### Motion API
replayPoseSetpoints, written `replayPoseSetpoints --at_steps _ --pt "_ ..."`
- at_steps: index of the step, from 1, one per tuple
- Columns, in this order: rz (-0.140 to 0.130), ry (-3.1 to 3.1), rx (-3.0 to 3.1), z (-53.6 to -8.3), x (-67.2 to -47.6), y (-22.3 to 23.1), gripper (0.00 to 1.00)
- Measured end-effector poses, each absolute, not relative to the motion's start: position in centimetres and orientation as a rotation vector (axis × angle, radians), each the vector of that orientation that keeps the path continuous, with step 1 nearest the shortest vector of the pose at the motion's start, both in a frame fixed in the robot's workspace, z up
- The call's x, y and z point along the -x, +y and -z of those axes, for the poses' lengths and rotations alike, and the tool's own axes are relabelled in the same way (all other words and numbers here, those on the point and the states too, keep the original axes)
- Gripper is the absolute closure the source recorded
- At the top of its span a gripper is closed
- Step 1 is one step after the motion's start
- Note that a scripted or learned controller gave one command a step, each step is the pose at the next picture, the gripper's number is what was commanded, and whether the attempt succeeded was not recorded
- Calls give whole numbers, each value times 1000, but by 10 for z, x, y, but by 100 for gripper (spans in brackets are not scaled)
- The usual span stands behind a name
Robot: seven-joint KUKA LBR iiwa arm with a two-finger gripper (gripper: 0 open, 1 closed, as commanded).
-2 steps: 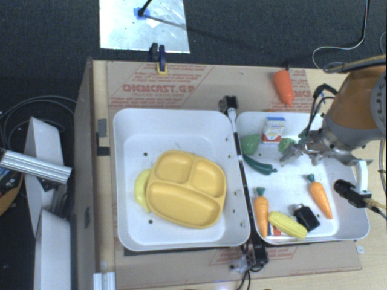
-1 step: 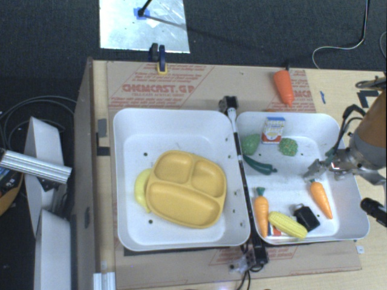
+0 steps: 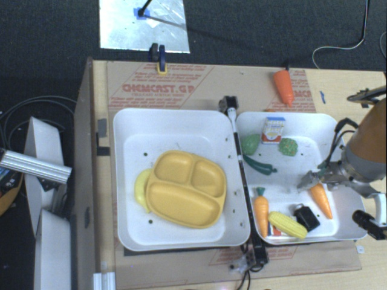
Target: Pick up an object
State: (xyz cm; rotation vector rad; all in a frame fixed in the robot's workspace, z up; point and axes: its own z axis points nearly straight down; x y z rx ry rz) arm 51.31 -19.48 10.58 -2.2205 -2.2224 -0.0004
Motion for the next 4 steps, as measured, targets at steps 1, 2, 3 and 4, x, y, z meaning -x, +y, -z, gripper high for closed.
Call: replayPoseSetpoints --at_steps 1,2,3,4 --pt "3 -2225 2223 -117 -514 -195 100" --pt "2 -2226 2217 -132 -487 -125 100" --pt "4 -2226 2218 -185 -487 -53 100" --pt "3 -2226 2216 -184 -487 70 100"
